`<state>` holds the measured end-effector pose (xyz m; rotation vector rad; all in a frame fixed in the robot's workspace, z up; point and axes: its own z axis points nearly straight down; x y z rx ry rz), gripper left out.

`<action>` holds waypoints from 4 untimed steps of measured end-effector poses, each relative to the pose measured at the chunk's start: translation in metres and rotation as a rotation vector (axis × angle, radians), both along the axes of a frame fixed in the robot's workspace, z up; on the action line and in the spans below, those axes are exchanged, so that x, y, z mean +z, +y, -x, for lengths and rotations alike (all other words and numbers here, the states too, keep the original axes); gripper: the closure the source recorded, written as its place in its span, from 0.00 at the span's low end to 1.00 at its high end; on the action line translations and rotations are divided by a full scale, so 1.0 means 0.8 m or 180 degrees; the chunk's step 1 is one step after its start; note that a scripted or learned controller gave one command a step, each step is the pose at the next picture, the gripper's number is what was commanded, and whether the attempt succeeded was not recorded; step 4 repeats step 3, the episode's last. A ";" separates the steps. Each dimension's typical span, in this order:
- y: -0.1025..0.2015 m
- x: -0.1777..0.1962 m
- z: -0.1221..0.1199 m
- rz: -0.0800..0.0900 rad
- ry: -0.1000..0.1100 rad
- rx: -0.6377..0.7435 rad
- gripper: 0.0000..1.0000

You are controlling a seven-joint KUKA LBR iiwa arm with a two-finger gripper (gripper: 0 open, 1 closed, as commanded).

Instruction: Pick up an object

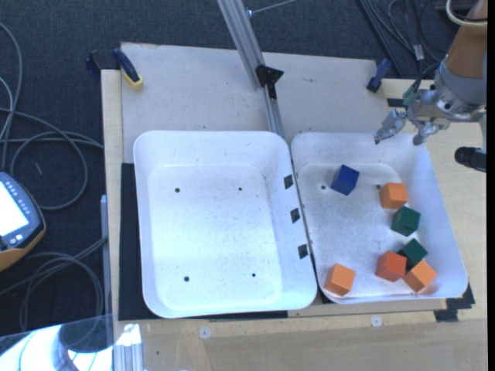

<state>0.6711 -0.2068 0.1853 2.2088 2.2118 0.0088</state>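
Blue, and set apart from the rest, the small blue cube (345, 179) lies in the far part of the right-hand shallow white plastic bin (441, 207) and looks the easiest pick. The two-finger metal gripper (404, 131) hovers above that bin's far rim, fingers spread apart and holding nothing. A good approach would bring it nearer and left, centre it over the cube, then descend straight. The orange and green cubes (402, 242) crowd together along the right side, leaving less finger room.
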 end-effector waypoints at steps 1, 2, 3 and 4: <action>0.006 -0.034 0.066 -0.0028 0.0065 -0.0009 0.00; -0.001 -0.112 0.120 -0.0033 0.0078 -0.0011 0.00; 0.000 -0.093 0.114 -0.0024 0.0040 -0.0001 1.00; 0.000 -0.093 0.114 -0.0024 0.0040 -0.0001 1.00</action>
